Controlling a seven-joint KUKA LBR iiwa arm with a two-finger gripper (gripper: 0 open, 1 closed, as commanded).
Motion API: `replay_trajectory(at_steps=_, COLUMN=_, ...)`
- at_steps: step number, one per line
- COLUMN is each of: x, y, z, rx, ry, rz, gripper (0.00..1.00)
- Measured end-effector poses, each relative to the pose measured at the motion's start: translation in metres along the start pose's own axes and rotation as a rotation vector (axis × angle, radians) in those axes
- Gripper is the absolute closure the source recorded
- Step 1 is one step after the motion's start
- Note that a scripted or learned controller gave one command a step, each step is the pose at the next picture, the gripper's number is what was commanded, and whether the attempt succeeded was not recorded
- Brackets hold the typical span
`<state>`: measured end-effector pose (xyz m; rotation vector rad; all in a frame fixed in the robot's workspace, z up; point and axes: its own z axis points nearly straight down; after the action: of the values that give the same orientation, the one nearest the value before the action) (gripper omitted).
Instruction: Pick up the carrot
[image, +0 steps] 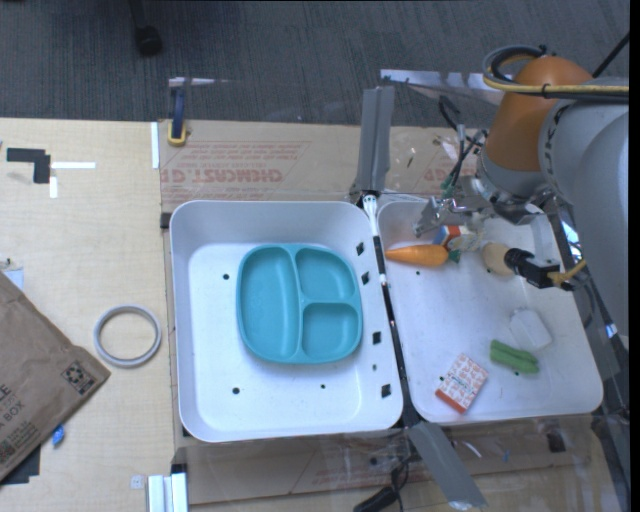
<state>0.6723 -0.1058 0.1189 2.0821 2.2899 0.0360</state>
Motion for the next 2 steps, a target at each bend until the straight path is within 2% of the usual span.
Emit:
replay_trajectory(at_steps=1, x=-0.003, y=0.004, z=-0.016, rx=-0.014, ry=-0.009, rz=-0.002, gripper=1.00)
replay_trajectory(at_steps=2, x=-0.021, y=-0.008, z=-0.151, rx=0.046, ry=0.021, rz=-0.185, gripper=1.00)
